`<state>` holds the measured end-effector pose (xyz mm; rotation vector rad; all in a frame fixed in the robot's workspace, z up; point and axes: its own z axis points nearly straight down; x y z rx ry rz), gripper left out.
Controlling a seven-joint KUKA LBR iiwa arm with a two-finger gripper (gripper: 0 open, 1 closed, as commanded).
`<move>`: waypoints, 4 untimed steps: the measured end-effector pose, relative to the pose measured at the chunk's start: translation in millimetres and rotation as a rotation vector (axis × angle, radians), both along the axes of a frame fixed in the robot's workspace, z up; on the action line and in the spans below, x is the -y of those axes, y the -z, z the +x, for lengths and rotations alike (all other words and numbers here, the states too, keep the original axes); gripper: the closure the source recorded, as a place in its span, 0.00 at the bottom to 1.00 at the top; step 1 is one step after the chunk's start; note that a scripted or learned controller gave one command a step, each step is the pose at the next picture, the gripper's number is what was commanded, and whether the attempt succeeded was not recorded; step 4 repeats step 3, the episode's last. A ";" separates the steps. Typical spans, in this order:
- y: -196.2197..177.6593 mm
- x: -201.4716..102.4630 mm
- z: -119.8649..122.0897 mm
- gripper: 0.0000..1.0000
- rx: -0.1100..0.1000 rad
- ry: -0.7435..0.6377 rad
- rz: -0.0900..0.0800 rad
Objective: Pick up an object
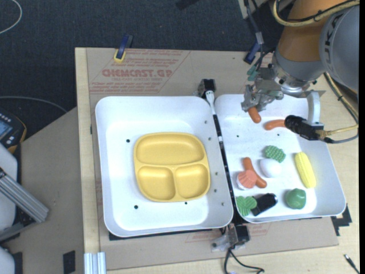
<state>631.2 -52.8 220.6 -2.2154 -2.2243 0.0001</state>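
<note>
My gripper point(252, 104) hangs over the far left part of the right bin point(331, 201). A small orange sausage-shaped piece point(254, 116) lies or hangs right at its tip; whether it is gripped is unclear. A second orange piece point(275, 124) lies a little to the right. Nearer the front are a green ridged piece point(274, 152), a white egg point(272, 168), a yellow corn cob point(305, 169), a green round item point(295, 198), an orange-pink item point(250, 176), a green leafy piece point(246, 204) and a black object point(264, 202).
The left bin point(114, 119) holds a yellow divided plate point(171, 165) in its middle. A black module point(302, 127) on a bracket sticks out from the arm over the right bin's far side. Cables run along the bench's right edge.
</note>
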 end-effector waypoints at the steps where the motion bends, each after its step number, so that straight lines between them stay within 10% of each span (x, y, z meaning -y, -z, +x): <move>1: -6.9 -61.0 -4.2 1.00 0.000 -0.001 0.000; 4: 1.3 -128.6 -26.6 1.00 -0.002 0.001 -0.001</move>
